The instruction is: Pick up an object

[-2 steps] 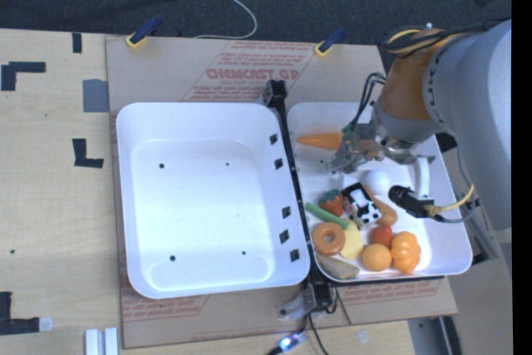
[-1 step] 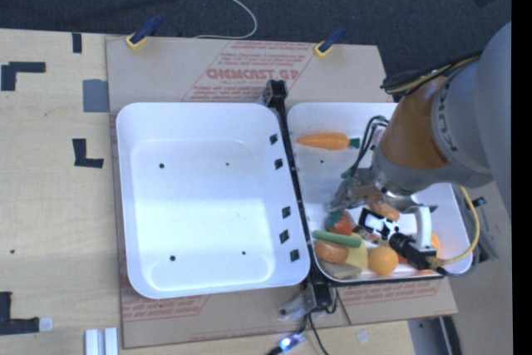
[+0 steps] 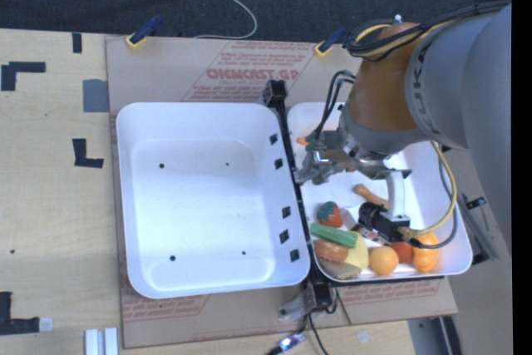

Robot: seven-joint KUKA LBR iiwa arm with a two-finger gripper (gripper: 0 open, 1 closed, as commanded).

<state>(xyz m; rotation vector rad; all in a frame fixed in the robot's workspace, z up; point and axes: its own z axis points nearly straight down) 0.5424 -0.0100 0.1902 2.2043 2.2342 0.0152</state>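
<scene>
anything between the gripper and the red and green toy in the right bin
Nothing visible. The gripper is over the right bin, and the red and green toy lies uncovered, just toward the camera from it.

Grey rounded arm (image 3: 474,71) is showing at frame right; orange band (image 3: 378,96) is wrapping it above wrist; yellow cable (image 3: 370,36) is looping over band.
</scene>
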